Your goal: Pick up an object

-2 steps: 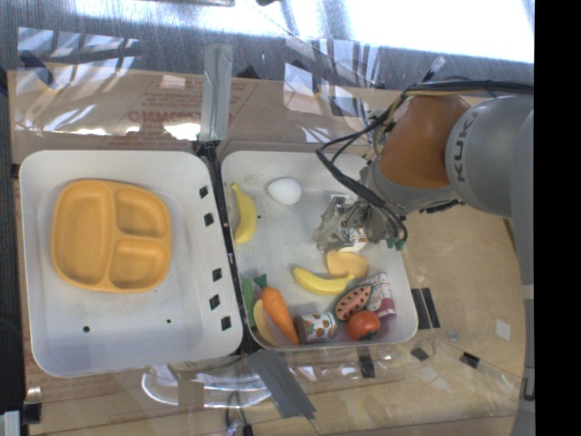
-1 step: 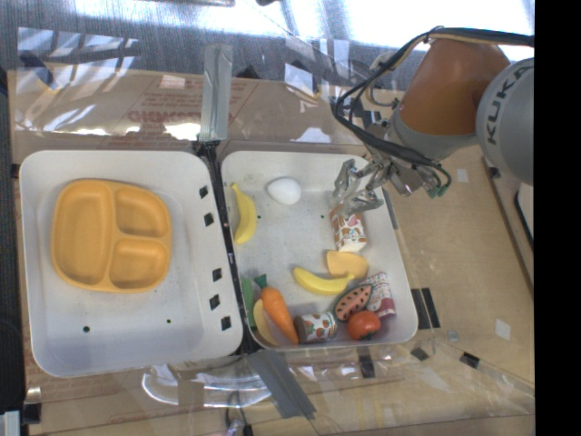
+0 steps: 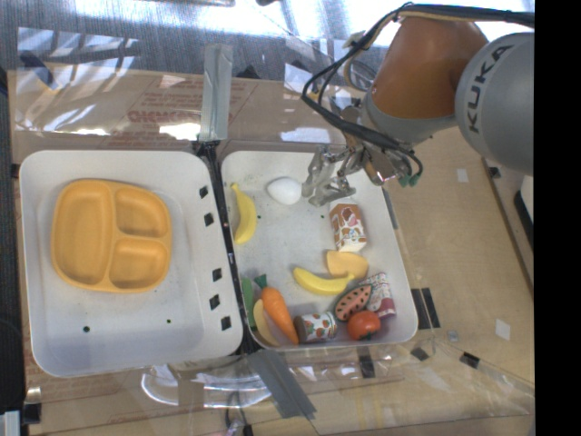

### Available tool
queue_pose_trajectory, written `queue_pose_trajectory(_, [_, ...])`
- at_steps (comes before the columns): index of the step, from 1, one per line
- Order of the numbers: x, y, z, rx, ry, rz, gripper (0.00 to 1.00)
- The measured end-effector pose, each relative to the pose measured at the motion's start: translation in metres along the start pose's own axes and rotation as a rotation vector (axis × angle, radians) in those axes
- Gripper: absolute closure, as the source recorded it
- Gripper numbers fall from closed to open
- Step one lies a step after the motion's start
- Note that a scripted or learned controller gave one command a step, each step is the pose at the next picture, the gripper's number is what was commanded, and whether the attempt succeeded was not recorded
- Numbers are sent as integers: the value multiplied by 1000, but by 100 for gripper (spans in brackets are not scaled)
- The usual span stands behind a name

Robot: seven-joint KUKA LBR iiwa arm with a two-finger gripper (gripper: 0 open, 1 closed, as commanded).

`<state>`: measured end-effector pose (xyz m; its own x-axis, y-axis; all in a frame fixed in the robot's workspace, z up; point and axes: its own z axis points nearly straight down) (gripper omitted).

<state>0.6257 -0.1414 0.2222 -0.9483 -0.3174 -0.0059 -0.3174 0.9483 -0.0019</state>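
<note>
My gripper (image 3: 327, 187) hangs over the far part of the right bin (image 3: 399, 271), its metal fingers pointing down with nothing seen between them. A white egg (image 3: 283, 190) lies just to its left. A small printed can (image 3: 349, 226) lies just below and to the right of the fingertips. A banana (image 3: 243, 214) rests along the bin's left wall. Nearer the front lie a second banana (image 3: 320, 282), an orange wedge (image 3: 348, 263), a carrot (image 3: 279, 312), a red tomato (image 3: 364, 324) and several other small toy foods.
The left bin (image 3: 54, 334) holds a yellow divided tray (image 3: 111, 235). The grey and orange arm (image 3: 436, 66) reaches in from the upper right, with cables looping above the right bin's far edge. Clear plastic sheeting surrounds both bins.
</note>
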Motion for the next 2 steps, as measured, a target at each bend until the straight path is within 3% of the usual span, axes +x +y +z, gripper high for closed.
queue_pose_trajectory(1, [-45,29,-27,0,1,64,100])
queue_pose_trajectory(2, [-46,30,-38,1,-2,61,100])
